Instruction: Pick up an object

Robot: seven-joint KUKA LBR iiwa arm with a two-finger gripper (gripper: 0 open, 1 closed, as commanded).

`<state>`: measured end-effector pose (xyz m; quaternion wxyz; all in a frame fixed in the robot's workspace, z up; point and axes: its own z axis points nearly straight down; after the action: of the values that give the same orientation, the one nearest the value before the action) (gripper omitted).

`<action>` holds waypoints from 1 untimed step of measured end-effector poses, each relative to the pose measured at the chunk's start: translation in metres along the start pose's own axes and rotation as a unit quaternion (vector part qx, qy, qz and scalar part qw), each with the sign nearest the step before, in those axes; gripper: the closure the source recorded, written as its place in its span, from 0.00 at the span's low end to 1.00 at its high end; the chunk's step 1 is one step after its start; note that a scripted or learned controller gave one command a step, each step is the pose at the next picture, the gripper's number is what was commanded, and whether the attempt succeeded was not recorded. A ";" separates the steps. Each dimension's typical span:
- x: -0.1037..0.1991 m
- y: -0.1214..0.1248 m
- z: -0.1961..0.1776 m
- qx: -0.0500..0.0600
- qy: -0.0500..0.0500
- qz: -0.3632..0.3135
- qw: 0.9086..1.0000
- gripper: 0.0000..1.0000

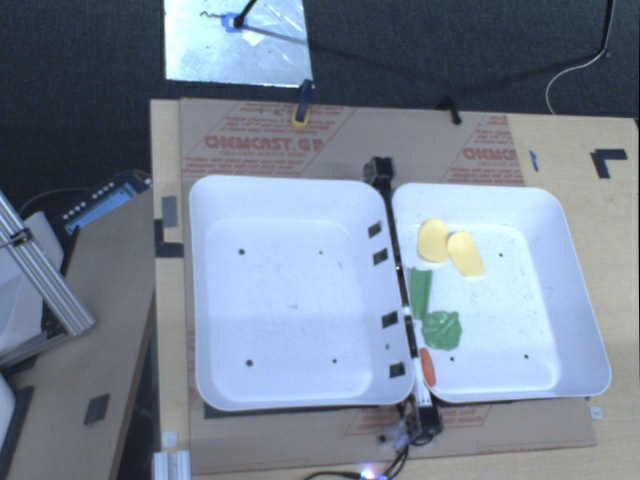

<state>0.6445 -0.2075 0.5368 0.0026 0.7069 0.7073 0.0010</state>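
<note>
Here, yellow pieces (two, touching) lie in the right bin.

Left bin open; 4 items crowd right bin.

Dark carpeted floor surrounds the pale wooden desk. A shiny metal sheet lies beyond the desk's far edge (a white cable trails near its far right corner).
</note>
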 end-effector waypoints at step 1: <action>0.002 0.025 0.002 0.000 0.000 -0.002 1.000 1.00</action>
<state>0.6695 -0.2055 0.5353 0.0025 0.7052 0.7090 0.0006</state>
